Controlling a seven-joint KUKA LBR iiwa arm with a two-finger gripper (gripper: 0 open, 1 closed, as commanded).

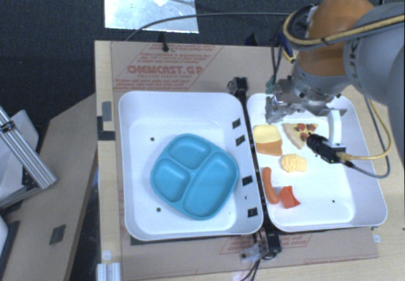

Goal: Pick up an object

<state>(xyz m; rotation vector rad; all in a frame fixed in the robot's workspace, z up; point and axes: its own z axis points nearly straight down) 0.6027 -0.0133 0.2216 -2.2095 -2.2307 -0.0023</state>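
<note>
Gripper (276, 111) low over the back-left corner of the right bin (364, 210), right above the cheese wedge (267, 139); open or shut can't be told from this angle, nothing visibly held. Nearest candidate sits just toward the camera from the tool: smooth plastic wedge, yellow over orange, long axis roughly across the bin. Further out: pizza slice (299, 133) to its right, bumpy yellow corn (293, 162), slim orange carrot (270, 186) lying front-to-back, small red piece (290, 198); blue divided plate (194, 175) in the left bin (136, 166)
</note>
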